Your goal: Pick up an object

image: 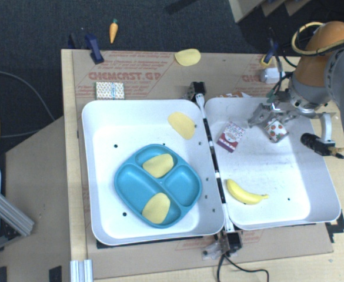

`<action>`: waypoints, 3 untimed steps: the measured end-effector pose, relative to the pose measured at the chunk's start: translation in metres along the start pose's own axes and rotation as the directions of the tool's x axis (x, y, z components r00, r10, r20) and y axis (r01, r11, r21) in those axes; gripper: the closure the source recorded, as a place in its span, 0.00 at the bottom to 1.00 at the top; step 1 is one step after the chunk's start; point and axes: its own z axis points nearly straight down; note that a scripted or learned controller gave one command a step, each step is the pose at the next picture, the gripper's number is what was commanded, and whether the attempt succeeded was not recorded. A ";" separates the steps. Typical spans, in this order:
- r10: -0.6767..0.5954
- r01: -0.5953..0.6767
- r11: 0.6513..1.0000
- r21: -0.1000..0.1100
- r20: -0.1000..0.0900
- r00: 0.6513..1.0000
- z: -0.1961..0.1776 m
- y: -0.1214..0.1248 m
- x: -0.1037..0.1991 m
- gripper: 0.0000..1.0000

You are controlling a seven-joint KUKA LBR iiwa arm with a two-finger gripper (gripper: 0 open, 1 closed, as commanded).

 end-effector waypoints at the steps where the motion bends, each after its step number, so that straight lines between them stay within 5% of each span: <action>1: -0.001 0.001 1.000 -0.003 0.003 1.000 -0.012 0.001 -0.001 1.00; 2: -0.001 0.001 1.000 -0.002 0.003 1.000 -0.011 0.001 0.000 0.00; 3: 0.002 -0.002 1.000 0.000 0.001 1.000 0.000 -0.029 -0.008 0.00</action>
